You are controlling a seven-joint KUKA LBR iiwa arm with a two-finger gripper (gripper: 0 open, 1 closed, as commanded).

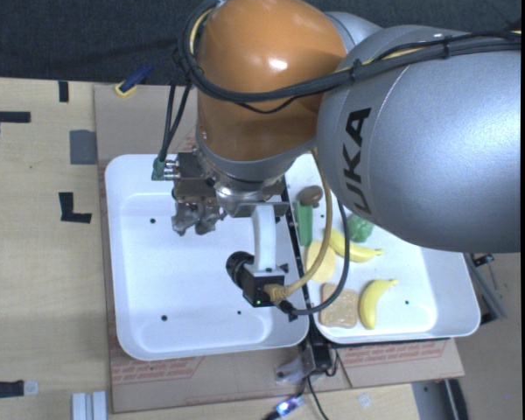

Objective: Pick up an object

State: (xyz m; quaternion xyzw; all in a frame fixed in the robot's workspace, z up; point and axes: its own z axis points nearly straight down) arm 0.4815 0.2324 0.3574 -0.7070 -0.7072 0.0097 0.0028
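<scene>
My gripper [195, 220] hangs low over the upper middle of the left bin [149, 322], under the orange band of the arm. The right bin [446, 318] holds the loose objects. They are a small yellow banana [375, 301], a second yellow banana [350, 250], a green toy [360, 228], a green stick [304, 226], a brown lump [311, 196] and a tan flat piece [337, 315]. None of them is at the gripper.
The big grey arm [420, 138] covers the top of the right bin. A white bar [264, 234] and a black fitting [245, 278] on the arm hang above the wall between the bins. Cables run along that wall. Brown cardboard [131, 121] lies under the bins.
</scene>
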